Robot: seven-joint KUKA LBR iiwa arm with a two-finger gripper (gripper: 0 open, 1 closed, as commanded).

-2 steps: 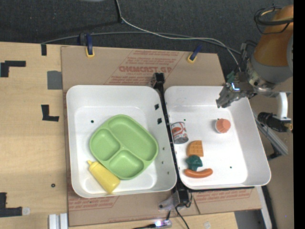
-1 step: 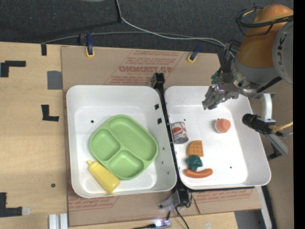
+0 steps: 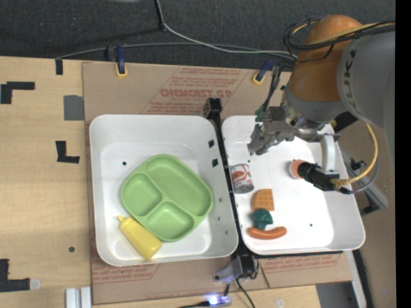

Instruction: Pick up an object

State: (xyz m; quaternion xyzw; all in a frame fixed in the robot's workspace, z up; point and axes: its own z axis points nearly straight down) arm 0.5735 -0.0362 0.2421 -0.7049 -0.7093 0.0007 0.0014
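My gripper [image 3: 259,145] hangs over the far left part of the right bin [image 3: 340,236], with nothing seen in it. Just nearer than it, a small red and white can [image 3: 241,178] lies against the bin's left wall. Further toward the front sit an orange waffle-like piece [image 3: 262,199], a teal lump [image 3: 261,218] and a red sausage [image 3: 268,233]. A small red and white round piece [image 3: 296,169] lies to the right of the gripper.
The left bin [image 3: 103,146] holds a green divided plate [image 3: 167,196] and a yellow bottle [image 3: 138,236] at its front left. A black ridge [image 3: 221,153] separates the two bins. The grey and orange arm [image 3: 327,63] looms over the right bin's far side.
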